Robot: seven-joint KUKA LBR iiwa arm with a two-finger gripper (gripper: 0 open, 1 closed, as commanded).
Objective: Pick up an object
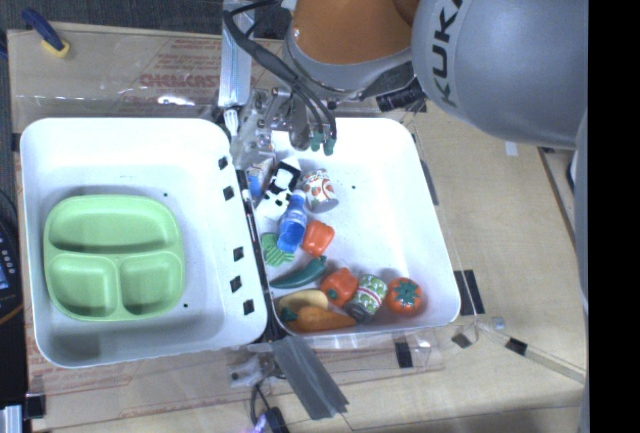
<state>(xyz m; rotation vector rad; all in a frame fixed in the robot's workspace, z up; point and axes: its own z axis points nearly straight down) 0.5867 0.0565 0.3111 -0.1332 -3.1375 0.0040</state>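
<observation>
A pale wooden bench carries two shallow white bins side by side, with dark grey flooring beyond its far edge. The left bin holds a green divided tray. The arm hangs over the far edge of the right bin, and its end effector sits low at that bin's far left corner; whether it is spread or closed cannot be told. Just beside it lies a blue bottle, next to an orange cup and a white patterned ball. Along the bin's near edge lie a tomato, a banana and a carrot.
</observation>
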